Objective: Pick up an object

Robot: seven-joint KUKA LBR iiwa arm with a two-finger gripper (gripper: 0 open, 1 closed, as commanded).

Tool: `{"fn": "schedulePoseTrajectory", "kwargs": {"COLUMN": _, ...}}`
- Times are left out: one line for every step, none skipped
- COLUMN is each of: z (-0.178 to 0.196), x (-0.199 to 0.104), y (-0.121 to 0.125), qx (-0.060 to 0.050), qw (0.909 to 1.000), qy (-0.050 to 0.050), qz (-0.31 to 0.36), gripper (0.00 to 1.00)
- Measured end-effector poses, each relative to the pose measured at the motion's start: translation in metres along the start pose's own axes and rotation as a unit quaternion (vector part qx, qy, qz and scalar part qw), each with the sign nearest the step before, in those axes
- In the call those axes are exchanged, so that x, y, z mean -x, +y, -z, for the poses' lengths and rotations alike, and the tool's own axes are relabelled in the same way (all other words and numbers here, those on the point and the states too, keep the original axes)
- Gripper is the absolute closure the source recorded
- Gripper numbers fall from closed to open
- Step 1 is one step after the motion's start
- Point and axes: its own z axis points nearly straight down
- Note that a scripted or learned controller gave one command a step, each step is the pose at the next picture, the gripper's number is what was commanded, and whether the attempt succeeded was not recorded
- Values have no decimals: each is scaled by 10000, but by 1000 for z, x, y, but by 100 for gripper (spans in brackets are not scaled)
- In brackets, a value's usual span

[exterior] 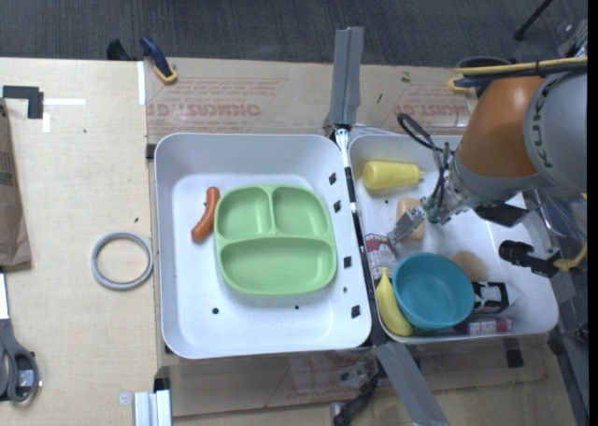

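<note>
A pale bench over grey carpet bears two white bins, and nearest in the right bin sit a blue bowl and a banana at its nine o'clock. Beyond, the gripper hangs low over a tan piece, a yellow object at twelve o'clock. This looks like the approach; how it is set I cannot tell, and next it must settle and close on one item.
</note>
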Motion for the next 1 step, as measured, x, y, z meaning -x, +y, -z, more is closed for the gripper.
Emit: {"fn": "schedulePoseTrajectory", "kwargs": {"z": 9, "x": 2, "y": 0, "qx": 6, "qw": 10000, "qy": -2, "qz": -23, "gripper": 100}}
